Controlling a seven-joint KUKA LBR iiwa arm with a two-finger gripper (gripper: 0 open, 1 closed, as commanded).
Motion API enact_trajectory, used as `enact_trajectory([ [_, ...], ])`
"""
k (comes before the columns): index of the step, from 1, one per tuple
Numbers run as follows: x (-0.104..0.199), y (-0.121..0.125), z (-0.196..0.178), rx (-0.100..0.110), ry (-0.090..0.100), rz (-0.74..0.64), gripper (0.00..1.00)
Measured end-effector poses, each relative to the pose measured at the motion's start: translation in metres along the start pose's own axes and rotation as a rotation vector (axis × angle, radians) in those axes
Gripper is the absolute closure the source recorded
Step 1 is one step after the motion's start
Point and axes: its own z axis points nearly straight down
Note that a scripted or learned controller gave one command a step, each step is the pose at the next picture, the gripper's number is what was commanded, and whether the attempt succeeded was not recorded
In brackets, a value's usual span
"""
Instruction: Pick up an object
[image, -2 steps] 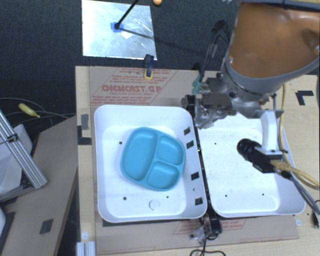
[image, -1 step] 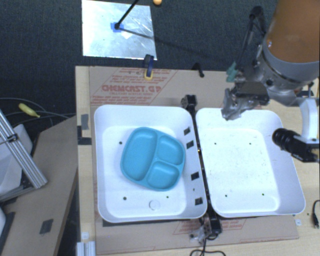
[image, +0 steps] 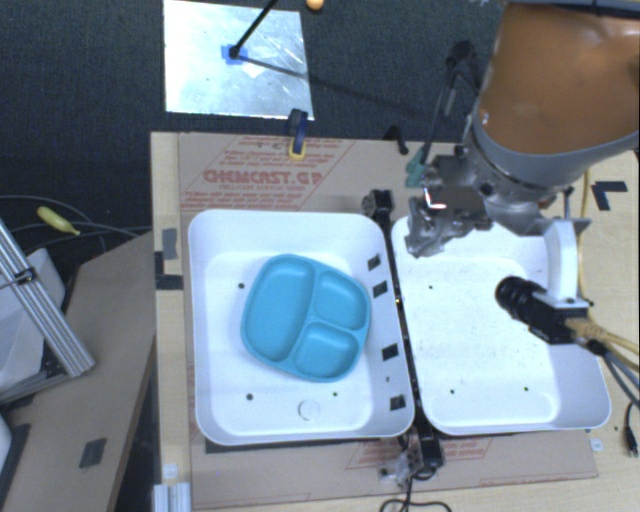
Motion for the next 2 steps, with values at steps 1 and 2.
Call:
enact_trajectory([
  [1,0.0,0.021,0.021,-0.001,-0.001,0.005,1.0],
  [2,0.088,0.019,0.042,0.001,0.002,-0.006,1.0],
])
